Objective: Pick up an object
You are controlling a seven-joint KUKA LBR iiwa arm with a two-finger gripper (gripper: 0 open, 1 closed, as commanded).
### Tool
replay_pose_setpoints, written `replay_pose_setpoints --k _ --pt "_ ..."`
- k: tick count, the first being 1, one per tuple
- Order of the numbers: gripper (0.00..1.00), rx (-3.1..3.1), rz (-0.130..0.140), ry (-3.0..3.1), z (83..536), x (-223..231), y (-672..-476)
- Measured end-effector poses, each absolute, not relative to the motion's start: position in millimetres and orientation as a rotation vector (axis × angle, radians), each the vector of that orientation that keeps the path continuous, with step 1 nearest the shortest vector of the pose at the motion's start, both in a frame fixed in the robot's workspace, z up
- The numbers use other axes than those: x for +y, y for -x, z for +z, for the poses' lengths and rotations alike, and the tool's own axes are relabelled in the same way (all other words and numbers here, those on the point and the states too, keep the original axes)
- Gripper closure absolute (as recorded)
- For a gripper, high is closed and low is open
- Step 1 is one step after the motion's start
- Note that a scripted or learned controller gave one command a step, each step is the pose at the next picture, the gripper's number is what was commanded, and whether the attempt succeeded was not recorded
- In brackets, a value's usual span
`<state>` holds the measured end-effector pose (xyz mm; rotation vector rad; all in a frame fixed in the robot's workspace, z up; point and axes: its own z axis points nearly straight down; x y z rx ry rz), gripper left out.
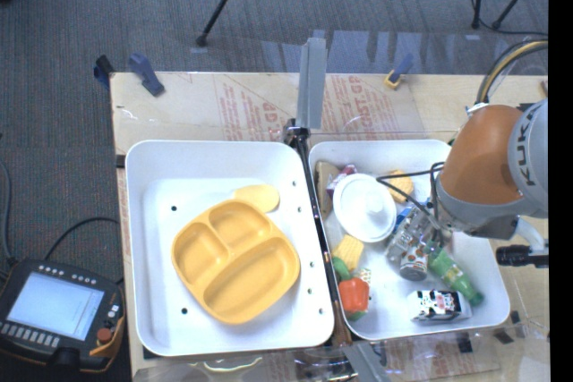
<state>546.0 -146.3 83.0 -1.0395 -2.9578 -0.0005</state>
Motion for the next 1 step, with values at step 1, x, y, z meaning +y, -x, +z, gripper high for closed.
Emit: replay_pose_setpoints --k 1 --pt "1.0 -2.926 0.0 1.117 82.8 -160.3 -477.1"
